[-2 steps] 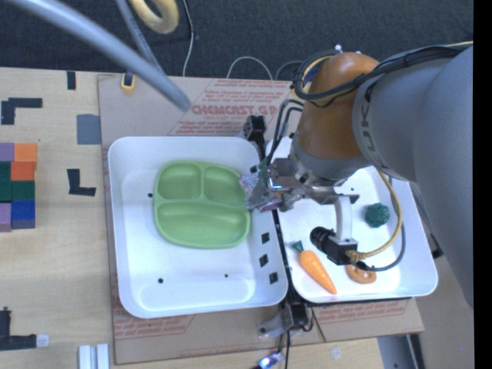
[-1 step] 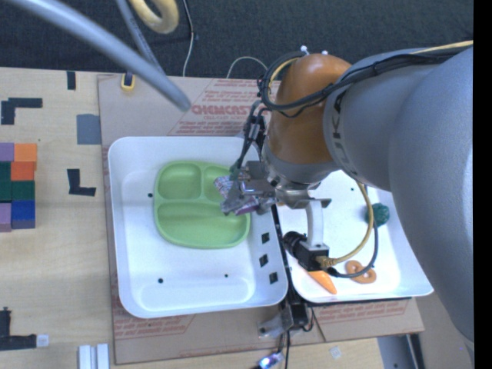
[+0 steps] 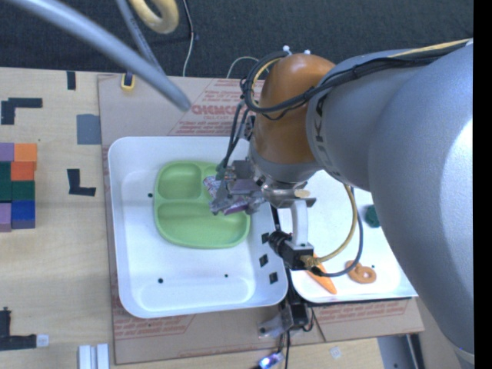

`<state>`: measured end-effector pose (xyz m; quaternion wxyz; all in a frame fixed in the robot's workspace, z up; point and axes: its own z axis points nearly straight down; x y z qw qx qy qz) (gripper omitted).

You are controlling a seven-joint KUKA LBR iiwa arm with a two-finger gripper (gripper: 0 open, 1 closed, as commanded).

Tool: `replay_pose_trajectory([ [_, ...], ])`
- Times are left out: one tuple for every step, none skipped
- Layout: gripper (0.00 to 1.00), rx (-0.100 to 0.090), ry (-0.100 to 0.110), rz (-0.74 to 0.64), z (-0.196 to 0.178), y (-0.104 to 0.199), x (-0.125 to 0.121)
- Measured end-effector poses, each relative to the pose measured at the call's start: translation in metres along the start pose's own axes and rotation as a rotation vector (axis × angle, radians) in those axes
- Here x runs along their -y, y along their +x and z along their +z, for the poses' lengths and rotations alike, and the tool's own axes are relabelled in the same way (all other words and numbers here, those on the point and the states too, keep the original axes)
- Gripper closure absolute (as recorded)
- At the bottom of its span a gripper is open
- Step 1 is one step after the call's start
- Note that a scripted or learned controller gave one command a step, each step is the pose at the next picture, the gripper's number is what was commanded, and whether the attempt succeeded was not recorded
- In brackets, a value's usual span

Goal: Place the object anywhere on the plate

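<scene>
**Purple object at plate's right edge, under the wrist**

Camera view. Wooden bench (image 3: 54, 283) with a cardboard sheet under two white bins, dark carpet behind. Left bin (image 3: 192, 294) holding a green divided plate (image 3: 184, 206). Small purple object (image 3: 229, 198) sitting at the plate's right rim, over the divider area, long axis roughly left-to-right, slightly tilted; facing direction too blurred to tell. Gripper (image 3: 234, 187) right above and against the object, mostly hidden by the orange band and grey arm; finger state cannot be told. Black cables hanging down beside the wrist toward the bin's right wall. Right bin (image 3: 342, 294) with an orange carrot-shaped piece (image 3: 323, 281), an orange ring-like piece (image 3: 361, 272), a teal bit (image 3: 373, 216) near the arm. Coloured blocks (image 3: 19, 187) stacked at far left on the bench, well apart from both bins. Grey pole crossing top left.
</scene>
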<state>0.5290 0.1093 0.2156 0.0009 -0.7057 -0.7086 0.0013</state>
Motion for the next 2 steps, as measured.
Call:
replay_pose_trajectory([
  [1.00,0.000,0.000,0.001,0.0014,0.0068,-0.0065],
  [0.00,0.000,0.000,0.002,0.0013,0.0067,-0.0062],
])
